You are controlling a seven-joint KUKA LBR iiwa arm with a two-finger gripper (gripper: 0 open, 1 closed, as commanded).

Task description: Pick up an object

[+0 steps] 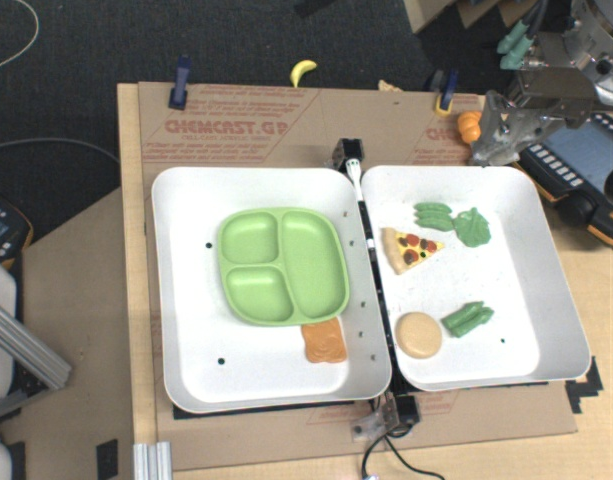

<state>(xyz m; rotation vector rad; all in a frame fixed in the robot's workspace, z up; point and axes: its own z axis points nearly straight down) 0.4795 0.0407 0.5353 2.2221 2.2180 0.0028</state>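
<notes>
Hovering off bench at upper right, gripper (498, 138) sits outside right bin (546, 268); jaw state: can't tell. Candidates lie loose in right bin: pizza slice (411, 248), round cookie (419, 334), green veg pieces (466, 318). Nothing grasped yet; spread apart, so approach looks easy.

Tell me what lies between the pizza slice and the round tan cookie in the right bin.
Nothing: in the camera view, bare white bin floor separates the pizza slice from the cookie.
</notes>
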